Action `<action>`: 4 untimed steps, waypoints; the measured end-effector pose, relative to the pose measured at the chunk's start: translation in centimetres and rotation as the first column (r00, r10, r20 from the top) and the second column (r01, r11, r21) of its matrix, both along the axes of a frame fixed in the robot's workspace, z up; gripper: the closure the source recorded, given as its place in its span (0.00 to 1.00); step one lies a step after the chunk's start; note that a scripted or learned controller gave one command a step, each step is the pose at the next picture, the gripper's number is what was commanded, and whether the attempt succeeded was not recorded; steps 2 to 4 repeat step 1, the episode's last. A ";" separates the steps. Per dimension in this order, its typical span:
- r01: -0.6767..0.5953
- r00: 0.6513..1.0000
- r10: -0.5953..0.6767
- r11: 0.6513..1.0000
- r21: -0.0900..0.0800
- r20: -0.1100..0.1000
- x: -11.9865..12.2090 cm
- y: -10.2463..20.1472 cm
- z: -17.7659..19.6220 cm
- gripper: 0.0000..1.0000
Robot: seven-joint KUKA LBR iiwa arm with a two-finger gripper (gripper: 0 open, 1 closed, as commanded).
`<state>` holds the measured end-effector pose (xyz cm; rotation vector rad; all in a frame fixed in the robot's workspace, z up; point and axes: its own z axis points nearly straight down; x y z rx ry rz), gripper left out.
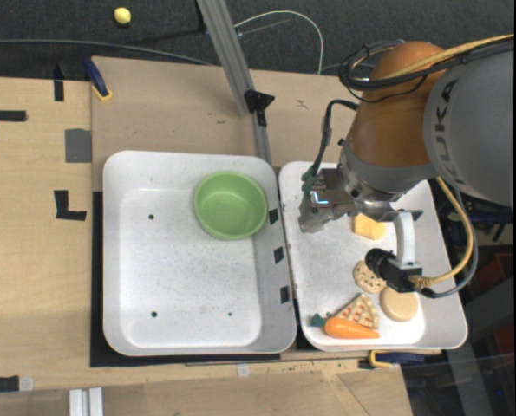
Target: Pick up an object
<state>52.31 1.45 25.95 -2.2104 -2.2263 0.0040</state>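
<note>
I am watching the arm (431,120) reaching in from the right, its orange band sitting above the right bin (444,332). The gripper (314,213) is hanging low over the upper left part of that bin, close to the divide between the two bins; I cannot tell its state from this angle, and I am seeing nothing between its tips. The things I could pick are lying in the right bin: a yellow cheese wedge (368,226) just right of the gripper, a round cracker (367,276) below it, a tan round piece (400,306) toward the lower right, a pizza slice (359,311) beside that, and an orange carrot (348,328) touching the slice along the bin's near edge. A green bowl (231,204) is sitting upright in the upper right part of the left bin (153,319), well apart from the gripper.
</note>
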 end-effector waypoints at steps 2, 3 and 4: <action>0.001 1.000 -0.001 1.000 0.000 0.000 -0.6 5.5 -2.2 1.00; 0.001 1.000 -0.001 1.000 0.000 0.000 -0.6 5.5 -2.2 1.00; 0.001 1.000 -0.001 1.000 0.000 0.000 -0.6 5.5 -2.2 1.00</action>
